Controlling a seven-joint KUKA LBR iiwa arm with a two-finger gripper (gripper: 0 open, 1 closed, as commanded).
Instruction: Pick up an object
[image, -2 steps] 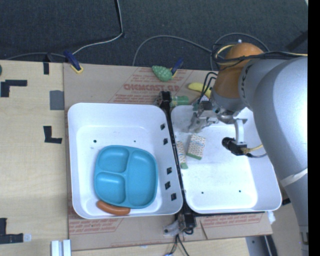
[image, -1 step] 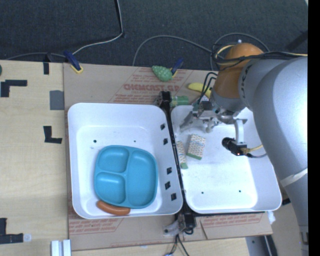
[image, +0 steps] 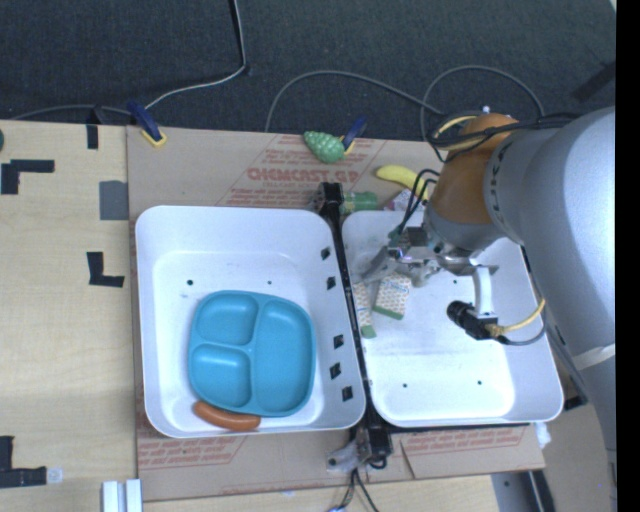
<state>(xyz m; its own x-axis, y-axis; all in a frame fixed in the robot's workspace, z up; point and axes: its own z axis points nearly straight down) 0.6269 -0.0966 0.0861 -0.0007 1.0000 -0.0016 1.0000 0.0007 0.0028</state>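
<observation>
Shows the gripper (image: 402, 256) low over the far left part of the right bin (image: 470, 400), hung from the grey arm (image: 560, 220) with its orange band (image: 470, 180) up and to the right of it. Cannot tell whether that gripper is spread or closed, since metal parts and cables blur together there; nothing visibly held in it.

Finds a patterned packet (image: 392, 297) just below the gripper, flat on the bin floor, very close to the tool, contact not clear. Has a pale strip (image: 363, 310) just left of that packet, against the black divider (image: 340, 290) between the bins.

Places a black fitting with a yellow cable (image: 478, 320) below and to the right of the gripper, over the bin floor.

Up and just left of the gripper, puts a green piece (image: 360, 201) at the bin's far rim; straight up from the gripper, outside the bin, a yellow banana (image: 398, 176) on the cardboard (image: 250, 175); further up and left, a green knobbly object (image: 325, 145) beside a blue clamp (image: 353, 130).

Well to the left of the gripper, across the divider, holds the left bin (image: 200, 235) with a blue divided plate (image: 250, 352) in its near half. Sets an orange sausage (image: 227, 416) touching that plate's near edge, far down and left of the gripper
</observation>
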